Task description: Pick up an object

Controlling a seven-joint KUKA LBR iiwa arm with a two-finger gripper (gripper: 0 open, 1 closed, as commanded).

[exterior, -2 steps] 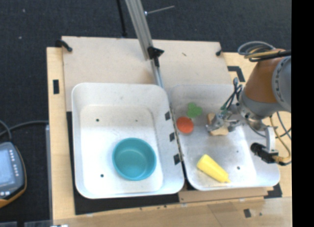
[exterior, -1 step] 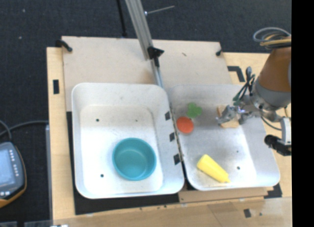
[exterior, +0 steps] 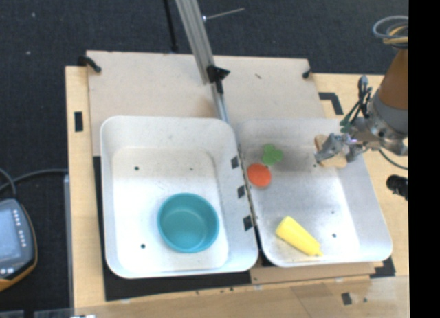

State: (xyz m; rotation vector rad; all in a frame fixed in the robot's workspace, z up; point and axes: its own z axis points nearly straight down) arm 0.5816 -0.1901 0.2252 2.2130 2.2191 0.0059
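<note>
The arm reaches in from the right, its claw pointing left.

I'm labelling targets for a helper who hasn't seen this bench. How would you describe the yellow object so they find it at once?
Start at the right bin, the one the arm reaches over. Look to its near edge, toward the bottom of the view: the yellow object lies there on its side. It is elongated and tapered, unlike the round orange piece and green piece farther back.
</note>
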